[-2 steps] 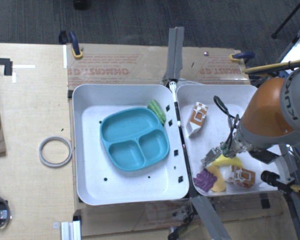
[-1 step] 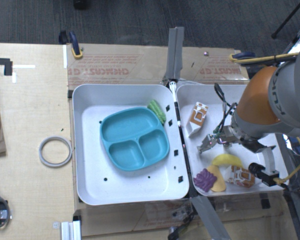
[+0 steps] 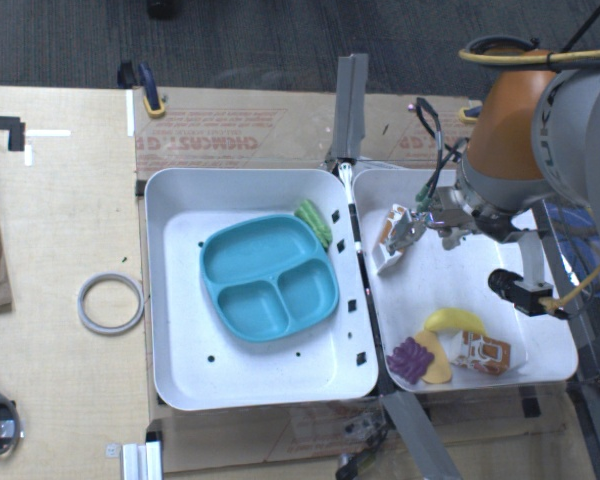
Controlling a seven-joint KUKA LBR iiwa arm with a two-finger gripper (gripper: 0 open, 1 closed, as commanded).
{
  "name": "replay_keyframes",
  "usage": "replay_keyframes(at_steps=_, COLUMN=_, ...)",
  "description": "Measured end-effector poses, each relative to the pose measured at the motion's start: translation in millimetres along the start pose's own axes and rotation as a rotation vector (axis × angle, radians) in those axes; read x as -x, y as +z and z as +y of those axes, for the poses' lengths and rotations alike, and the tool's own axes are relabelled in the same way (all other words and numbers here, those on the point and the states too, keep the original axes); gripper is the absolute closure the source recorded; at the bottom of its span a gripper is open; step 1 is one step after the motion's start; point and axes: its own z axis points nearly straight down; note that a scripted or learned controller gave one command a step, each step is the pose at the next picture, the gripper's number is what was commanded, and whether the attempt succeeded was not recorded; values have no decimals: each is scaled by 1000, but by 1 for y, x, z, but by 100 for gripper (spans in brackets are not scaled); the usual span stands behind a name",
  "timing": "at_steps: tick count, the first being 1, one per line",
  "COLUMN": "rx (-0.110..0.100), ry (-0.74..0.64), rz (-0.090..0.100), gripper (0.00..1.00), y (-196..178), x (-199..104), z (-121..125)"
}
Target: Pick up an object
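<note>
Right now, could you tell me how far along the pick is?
Done: the arm has reached over the right bin, with the gripper above a white-and-orange item at its upper left. In hand: whether that item is gripped is unclear. Left: a clear lift; the banana, grapes and small box lie untouched.

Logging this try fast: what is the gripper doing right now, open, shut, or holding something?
Gripper: over the right bin, at a small white and orange object; open or shut cannot be told.
</note>
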Motion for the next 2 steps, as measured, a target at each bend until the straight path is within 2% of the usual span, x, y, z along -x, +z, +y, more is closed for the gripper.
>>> replay_keyframes(at_steps=1, rx=-1, ry=-49, rz=-1, gripper=0, y=1, x=-27, z=25)
replay_keyframes(at_steps=2, rx=1, ry=-228, rz=-1, gripper=0, y=0, x=34, z=66)
